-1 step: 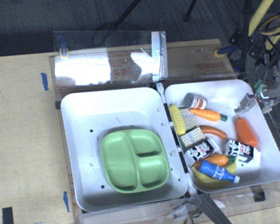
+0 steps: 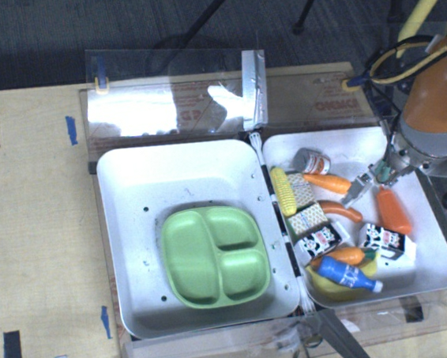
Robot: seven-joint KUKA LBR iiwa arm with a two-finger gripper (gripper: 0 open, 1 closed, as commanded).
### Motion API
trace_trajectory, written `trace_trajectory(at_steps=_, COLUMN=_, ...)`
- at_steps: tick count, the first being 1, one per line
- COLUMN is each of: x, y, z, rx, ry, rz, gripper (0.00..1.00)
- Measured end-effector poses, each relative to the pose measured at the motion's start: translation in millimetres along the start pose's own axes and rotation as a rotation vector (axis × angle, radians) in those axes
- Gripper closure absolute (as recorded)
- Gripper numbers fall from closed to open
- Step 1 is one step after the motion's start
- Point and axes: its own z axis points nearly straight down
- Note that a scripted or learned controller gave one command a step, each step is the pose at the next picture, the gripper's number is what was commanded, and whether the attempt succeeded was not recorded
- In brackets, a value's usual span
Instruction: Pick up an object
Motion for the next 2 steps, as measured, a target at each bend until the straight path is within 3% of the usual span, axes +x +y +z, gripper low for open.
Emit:
trace_trajectory(at_steps=1, x=-15.8, y=26.6, z=63.8, rx=-0.003, ry=-0.003, rz=0.004, gripper=0.00)
trace_trajectory(at_steps=2, x=-16.7, y=26.5, z=55.3, rx=-0.003, ry=-0.003, rz=0.005, gripper=1.00)
